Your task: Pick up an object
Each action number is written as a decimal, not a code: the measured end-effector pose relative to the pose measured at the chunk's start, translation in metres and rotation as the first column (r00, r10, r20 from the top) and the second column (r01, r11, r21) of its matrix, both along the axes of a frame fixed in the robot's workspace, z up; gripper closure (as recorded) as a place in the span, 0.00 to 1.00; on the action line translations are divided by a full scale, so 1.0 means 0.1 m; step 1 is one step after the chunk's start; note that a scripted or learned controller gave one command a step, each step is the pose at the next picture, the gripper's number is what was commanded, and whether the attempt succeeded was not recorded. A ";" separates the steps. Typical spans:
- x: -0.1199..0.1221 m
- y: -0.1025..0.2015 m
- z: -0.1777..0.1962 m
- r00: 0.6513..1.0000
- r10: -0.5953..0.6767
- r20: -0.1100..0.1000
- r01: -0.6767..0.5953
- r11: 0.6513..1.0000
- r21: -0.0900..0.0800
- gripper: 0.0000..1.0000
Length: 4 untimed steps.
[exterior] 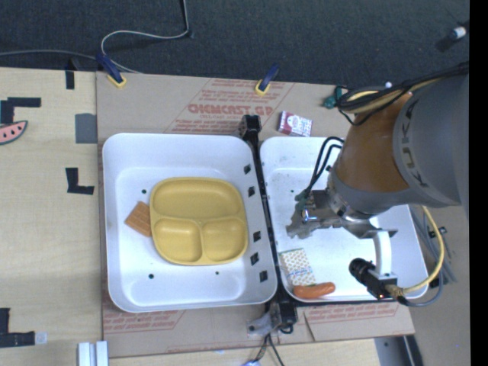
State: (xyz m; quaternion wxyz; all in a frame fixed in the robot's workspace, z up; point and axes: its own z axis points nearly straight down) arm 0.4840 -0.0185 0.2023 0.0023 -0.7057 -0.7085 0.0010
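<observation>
Clearly, the pincer [305, 221] hung low over the right-hand bin [412, 239], near that bin's left wall, and whether it was parted or closed could not be told from above, nor did anything show in its hold. Just below it, toward the camera, lay a small patterned packet [296, 264], and just beyond that, against the bin's near rim, a hot dog [313, 289]; these were the nearest things to pick. To do the step well, the arm [396, 147] likely needed to shift the pincer toward the near rim until it sat squarely over one of them, then descend straight and close across the narrow side. The hot dog lay close to the rim, so a collision there seemed the main risk. Well to the pincer's left, in the other bin [122, 158], sat a yellow divided plate [200, 220] with a brown wedge [139, 219] touching its edge.
</observation>
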 end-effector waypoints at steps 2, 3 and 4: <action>0.01 0.01 0.19 1.000 0.002 -0.002 -0.002 1.000 0.001 1.00; 0.01 0.01 0.18 1.000 0.002 -0.002 -0.002 1.000 0.001 0.00; -0.01 0.06 -0.19 1.000 -0.003 0.001 0.003 1.000 -0.002 0.00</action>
